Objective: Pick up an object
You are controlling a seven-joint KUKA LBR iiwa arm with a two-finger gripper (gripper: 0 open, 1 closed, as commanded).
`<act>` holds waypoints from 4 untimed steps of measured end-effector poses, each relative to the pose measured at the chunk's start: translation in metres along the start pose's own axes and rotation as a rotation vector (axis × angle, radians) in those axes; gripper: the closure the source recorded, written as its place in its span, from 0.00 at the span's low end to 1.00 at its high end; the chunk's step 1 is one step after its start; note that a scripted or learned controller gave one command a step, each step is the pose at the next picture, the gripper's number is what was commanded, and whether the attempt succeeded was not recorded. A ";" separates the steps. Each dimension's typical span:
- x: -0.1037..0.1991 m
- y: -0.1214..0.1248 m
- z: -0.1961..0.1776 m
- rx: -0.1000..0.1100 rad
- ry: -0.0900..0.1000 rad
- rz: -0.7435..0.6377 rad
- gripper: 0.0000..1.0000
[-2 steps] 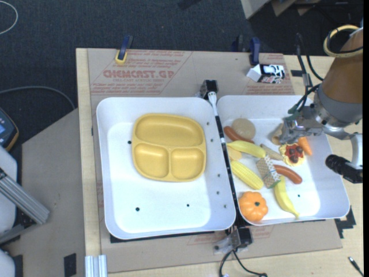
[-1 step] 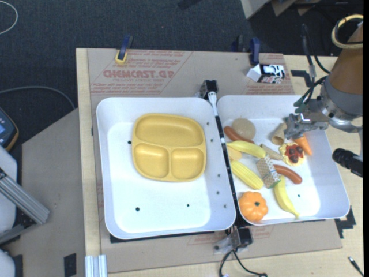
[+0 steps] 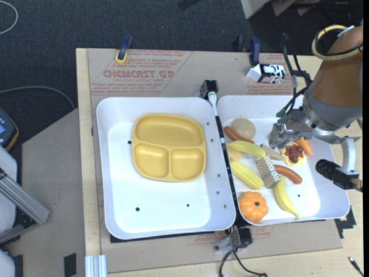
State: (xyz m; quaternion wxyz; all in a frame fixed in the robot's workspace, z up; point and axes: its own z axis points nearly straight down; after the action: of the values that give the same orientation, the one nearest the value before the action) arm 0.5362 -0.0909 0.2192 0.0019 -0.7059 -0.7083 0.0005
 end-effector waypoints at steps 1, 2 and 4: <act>0.052 -0.020 -0.012 -0.001 0.001 -0.002 1.00; 0.098 -0.047 0.005 0.002 0.001 -0.002 1.00; 0.107 -0.049 -0.013 -0.003 -0.001 0.002 1.00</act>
State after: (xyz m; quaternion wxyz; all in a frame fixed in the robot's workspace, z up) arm 0.4864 0.0155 0.2328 0.0005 -0.7067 -0.7075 -0.0001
